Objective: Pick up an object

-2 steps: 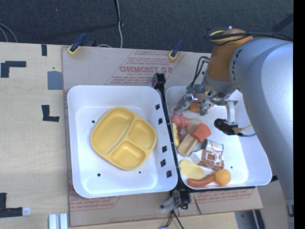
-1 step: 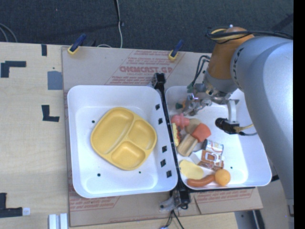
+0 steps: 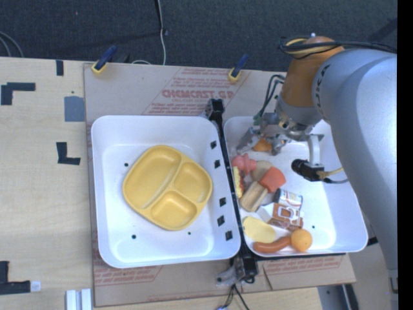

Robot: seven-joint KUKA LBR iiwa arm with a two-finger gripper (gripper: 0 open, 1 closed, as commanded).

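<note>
Camera view, from above the bench: the grey arm's two-finger gripper [image 3: 264, 138] reaches low into the right white bin [image 3: 342, 206] near its far-left corner, above small plastic food pieces; whether its claw is spread or closed cannot be made out. An orange ball [image 3: 301, 239] lies by the near edge. A yellow divided plastic plate [image 3: 168, 186] fills the left white bin's [image 3: 106, 192] centre.

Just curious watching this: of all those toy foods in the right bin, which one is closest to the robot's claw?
The small orange piece at the far end of the right bin, right under the gripper. The others lie nearer the camera.
</note>
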